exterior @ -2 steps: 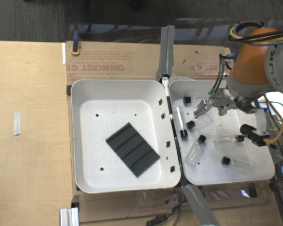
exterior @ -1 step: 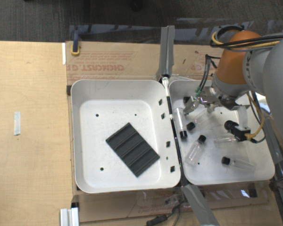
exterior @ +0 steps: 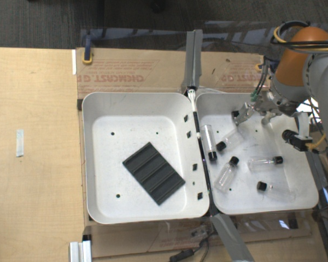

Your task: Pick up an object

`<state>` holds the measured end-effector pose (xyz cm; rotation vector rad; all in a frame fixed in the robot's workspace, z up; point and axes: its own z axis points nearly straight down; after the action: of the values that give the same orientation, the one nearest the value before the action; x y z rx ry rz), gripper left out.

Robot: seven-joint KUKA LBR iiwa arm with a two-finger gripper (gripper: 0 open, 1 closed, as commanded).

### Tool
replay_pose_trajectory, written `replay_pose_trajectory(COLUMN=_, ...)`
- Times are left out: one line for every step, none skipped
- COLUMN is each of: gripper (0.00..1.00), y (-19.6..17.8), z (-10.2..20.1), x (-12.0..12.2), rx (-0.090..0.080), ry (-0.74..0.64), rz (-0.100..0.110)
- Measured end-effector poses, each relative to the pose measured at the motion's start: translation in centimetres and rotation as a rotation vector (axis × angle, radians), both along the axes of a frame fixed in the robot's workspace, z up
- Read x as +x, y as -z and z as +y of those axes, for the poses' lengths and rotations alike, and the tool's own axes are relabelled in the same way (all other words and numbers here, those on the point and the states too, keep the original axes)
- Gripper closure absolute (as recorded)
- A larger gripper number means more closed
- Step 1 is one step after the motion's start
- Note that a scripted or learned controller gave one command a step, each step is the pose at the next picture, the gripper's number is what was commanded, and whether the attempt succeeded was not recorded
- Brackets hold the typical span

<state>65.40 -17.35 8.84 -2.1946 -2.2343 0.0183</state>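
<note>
Clear vials [exterior: 226,174] lying scattered in right bin [exterior: 295,203], nearest sitting just below-left of gripper [exterior: 253,115], long axis diagonal; hovering, finger state: can't tell.

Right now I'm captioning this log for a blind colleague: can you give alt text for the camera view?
A grey arm with an orange band reaches from the right, its gripper over the far part of the right bin, which holds several clear vials with black caps. The left bin holds a dark ridged block lying flat.
</note>
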Motion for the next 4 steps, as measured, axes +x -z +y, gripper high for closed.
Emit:
replay_pose_trajectory(gripper=1.00, y=-0.80, z=0.12, x=-0.09, rx=0.002, ry=-0.003, rz=0.006)
replay_pose_trajectory(gripper=0.00, y=-0.81, z=0.14, x=-0.07, rx=0.002, ry=-0.003, rz=0.006)
replay_pose_trajectory(gripper=1.00, y=-1.70, z=0.07, x=-0.10, rx=0.000, ry=-0.004, rz=0.007)
replay_pose_trajectory(gripper=0.00, y=-1.70, z=0.09, x=-0.09, rx=0.000, ry=-0.004, rz=0.006)
